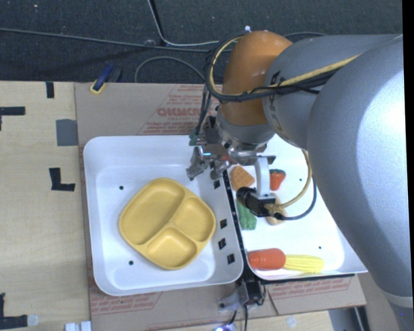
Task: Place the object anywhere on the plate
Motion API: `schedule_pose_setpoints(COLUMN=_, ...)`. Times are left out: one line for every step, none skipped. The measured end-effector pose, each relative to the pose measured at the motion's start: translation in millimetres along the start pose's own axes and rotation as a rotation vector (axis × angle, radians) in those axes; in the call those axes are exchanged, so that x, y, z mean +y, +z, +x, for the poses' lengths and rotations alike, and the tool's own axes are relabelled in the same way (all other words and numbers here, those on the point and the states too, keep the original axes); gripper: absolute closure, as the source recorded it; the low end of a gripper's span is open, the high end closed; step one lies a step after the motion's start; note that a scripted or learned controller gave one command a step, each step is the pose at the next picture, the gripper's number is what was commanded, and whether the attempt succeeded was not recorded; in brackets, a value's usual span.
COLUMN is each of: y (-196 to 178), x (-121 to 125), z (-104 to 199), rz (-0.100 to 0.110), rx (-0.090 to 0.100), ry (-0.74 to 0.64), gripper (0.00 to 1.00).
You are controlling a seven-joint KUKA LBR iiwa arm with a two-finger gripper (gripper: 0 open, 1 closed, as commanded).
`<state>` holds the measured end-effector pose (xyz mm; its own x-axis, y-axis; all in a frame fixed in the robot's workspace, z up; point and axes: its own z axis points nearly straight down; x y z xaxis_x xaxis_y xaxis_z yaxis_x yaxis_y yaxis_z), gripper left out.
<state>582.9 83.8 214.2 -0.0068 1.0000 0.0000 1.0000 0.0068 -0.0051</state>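
A yellow plate [167, 222] with three compartments lies in the left white bin [103, 199]. My gripper [208, 167] hangs above the divide between the two bins, just past the plate's far right corner and apart from it. I see nothing held below it. Right of the gripper, in the right bin [324, 225], lie a small orange piece [242, 176], a red piece with a green top [278, 179] and a green piece [247, 218]. The grey arm with its orange band [248, 72] covers the far part of that bin.
A red-orange vegetable [266, 259] and a yellow corn cob [304, 263] lie along the right bin's near edge. A black-and-yellow cable loops beside the wrist over the right bin. Cardboard and black cables lie behind the bins.
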Motion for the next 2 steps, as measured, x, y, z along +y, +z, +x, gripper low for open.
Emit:
schedule_pose_setpoints(y=-6.9, x=23.0, z=50.8, rz=-0.002, rx=0.000, ry=-0.001, gripper=1.00)
schedule_pose_setpoints(y=-6.5, x=22.3, z=47.3, rz=0.000, rx=-0.002, ry=0.004, gripper=0.00)
